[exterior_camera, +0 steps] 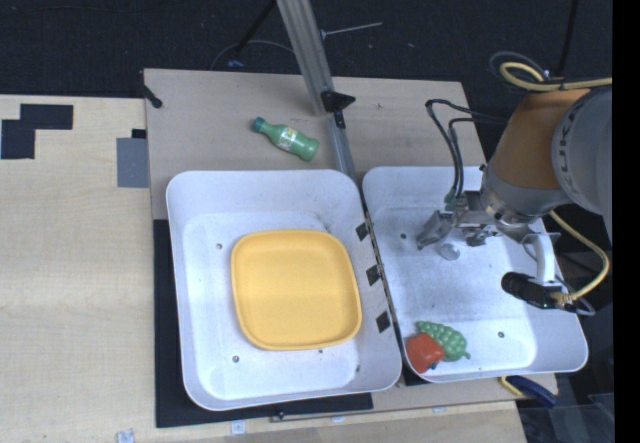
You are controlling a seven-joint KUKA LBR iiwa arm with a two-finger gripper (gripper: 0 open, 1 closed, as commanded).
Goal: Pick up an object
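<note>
Camera view, red-green toy (pixel 434 345) lying crosswise

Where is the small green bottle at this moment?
The green bottle lies on its side on the bench, outside both bins, just behind the left bin that holds the yellow plate, near the slanted metal rail.

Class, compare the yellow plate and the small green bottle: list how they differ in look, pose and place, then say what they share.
The yellow plate is broad, flat and squarish; the green bottle is small and slim. The yellow plate lies in the left bin; the green bottle lies on the bench behind that bin. The plate is one plain colour; the bottle has a pale band. Both lie apart from the end effector.
</note>
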